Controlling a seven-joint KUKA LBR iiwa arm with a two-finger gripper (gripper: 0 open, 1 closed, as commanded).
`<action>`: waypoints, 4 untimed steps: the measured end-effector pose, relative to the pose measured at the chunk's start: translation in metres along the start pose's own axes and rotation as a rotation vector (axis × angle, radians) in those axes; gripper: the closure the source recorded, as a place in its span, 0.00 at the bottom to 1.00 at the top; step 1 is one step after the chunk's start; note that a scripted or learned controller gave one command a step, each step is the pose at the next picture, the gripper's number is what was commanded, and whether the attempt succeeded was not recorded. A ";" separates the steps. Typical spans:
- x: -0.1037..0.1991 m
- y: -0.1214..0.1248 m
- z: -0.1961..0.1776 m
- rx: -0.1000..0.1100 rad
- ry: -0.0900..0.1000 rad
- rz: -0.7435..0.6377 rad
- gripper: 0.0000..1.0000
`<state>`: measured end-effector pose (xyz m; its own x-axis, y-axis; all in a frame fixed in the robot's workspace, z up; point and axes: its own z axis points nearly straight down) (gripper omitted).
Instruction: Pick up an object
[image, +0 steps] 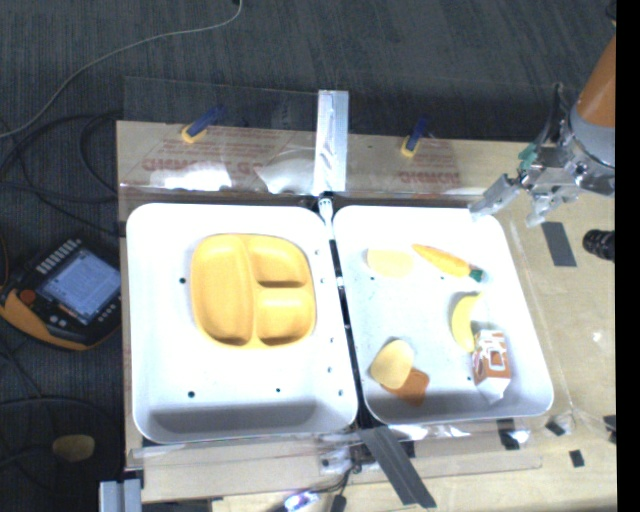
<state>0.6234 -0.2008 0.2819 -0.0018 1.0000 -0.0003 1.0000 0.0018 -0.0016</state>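
Observation:
The right bin (520, 300) holds several small items: a pale yellow disc (390, 262), an orange carrot with a green tip (447, 261), a yellow banana-like piece (462, 319), a brown-and-white packet (491, 358), and a tan and orange piece (397, 368) near the front. My gripper (517, 197) hangs above the bench just outside the right bin's far right corner, fingers spread apart with nothing between them.
The left bin (160, 380) carries a yellow divided tray (253, 289). A metal divider post (331, 140) stands behind the bins, with two yellow-blue clamps (202, 123) on the back board. A handheld controller (62, 290) lies on the floor at left.

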 end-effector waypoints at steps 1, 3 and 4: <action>0.017 -0.009 0.130 0.001 -0.001 0.004 0.00; 0.008 0.037 0.194 -0.007 -0.005 -0.027 0.00; 0.007 0.037 0.183 -0.008 -0.010 -0.029 1.00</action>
<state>0.6605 -0.1936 0.0984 -0.0309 0.9995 -0.0102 0.9995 0.0309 0.0059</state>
